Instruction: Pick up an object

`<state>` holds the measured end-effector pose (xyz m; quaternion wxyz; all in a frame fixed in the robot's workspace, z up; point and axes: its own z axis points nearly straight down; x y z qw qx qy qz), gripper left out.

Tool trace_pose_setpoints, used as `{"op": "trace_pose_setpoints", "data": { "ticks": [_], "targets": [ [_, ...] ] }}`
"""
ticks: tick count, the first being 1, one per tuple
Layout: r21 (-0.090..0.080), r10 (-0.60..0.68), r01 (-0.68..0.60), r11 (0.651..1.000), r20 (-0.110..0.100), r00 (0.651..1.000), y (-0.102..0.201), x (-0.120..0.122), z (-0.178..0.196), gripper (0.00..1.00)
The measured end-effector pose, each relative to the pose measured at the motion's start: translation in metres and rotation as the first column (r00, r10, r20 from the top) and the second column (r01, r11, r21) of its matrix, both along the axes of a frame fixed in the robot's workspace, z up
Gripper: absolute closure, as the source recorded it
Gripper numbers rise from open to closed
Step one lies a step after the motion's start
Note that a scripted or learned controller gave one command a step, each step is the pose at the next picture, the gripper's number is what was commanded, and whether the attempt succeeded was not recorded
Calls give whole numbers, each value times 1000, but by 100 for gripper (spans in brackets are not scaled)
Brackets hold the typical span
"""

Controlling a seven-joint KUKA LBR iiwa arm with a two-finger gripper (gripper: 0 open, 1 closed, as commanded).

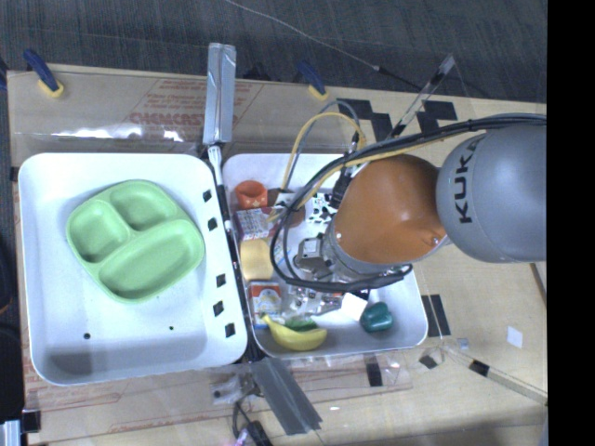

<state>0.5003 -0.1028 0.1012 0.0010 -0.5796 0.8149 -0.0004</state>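
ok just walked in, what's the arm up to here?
The arm is reaching down into the right bin, its gripper low among the clutter there: a banana, a dark green piece, an orange item. Its wrist hides the fingertips, so a grasp isn't confirmed. The left bin holds a green divided plate.
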Motion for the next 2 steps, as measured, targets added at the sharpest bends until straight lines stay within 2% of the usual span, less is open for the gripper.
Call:
{"op": "trace_pose_setpoints", "data": {
  "ticks": [1,2],
  "targets": [
    [1,-339,339,941,-1,941,-42,38,-10,100],
    [3,-579,579,815,-1,815,5,73,-9,100]
  ]
}}
